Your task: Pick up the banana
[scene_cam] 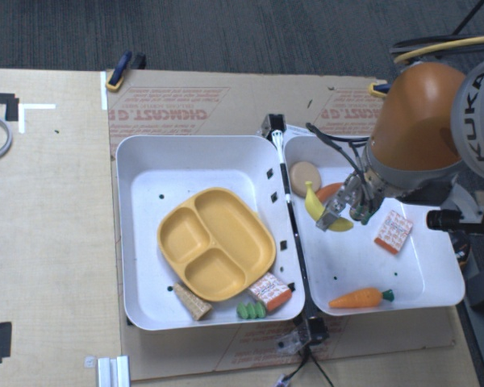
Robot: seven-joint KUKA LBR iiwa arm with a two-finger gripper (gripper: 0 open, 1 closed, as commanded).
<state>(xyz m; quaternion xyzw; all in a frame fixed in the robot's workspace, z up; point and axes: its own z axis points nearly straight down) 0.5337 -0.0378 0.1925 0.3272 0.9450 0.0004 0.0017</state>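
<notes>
The banana (313, 203) is yellow and curved. It lies in the upper left part of the right bin (436, 293), running from near the divider down to the right. My gripper (346, 214) hangs low over the banana's lower right end, reaching in from the right under the orange wrist band. Its fingers (331, 215) look open and stand on either side of that end of the banana. Whether they touch the banana is unclear, and the wrist hides part of it.
The right bin also holds a round beige item (305, 173), an orange piece (331, 190) beside the banana, a red-and-white packet (394, 232) and a carrot (359, 298). The left bin (137, 216) holds a yellow divided plate (216, 243), a bread slice (192, 301), a green item (252, 310) and a small box (270, 291).
</notes>
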